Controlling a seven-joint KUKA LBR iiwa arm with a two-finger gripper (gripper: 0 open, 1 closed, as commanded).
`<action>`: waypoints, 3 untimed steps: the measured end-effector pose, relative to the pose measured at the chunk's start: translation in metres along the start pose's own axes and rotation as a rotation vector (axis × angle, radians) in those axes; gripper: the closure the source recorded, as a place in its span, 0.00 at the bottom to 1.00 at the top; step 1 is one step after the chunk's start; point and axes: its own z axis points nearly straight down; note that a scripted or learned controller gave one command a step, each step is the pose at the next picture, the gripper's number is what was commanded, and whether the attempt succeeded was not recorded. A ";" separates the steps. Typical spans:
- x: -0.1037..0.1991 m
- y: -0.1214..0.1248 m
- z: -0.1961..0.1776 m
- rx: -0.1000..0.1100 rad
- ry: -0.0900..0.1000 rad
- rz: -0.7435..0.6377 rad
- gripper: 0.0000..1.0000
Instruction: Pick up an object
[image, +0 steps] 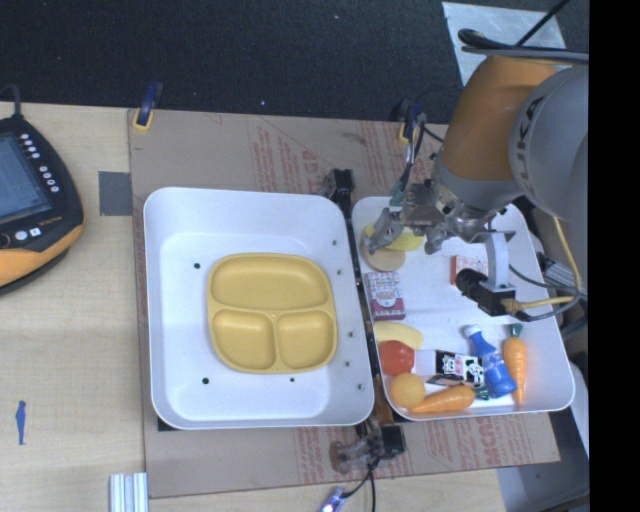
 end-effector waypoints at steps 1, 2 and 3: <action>-0.063 0.029 0.097 -0.007 -0.001 0.003 0.00; -0.057 0.050 0.097 -0.007 0.000 0.002 0.00; -0.057 0.049 0.095 -0.006 0.000 0.002 0.00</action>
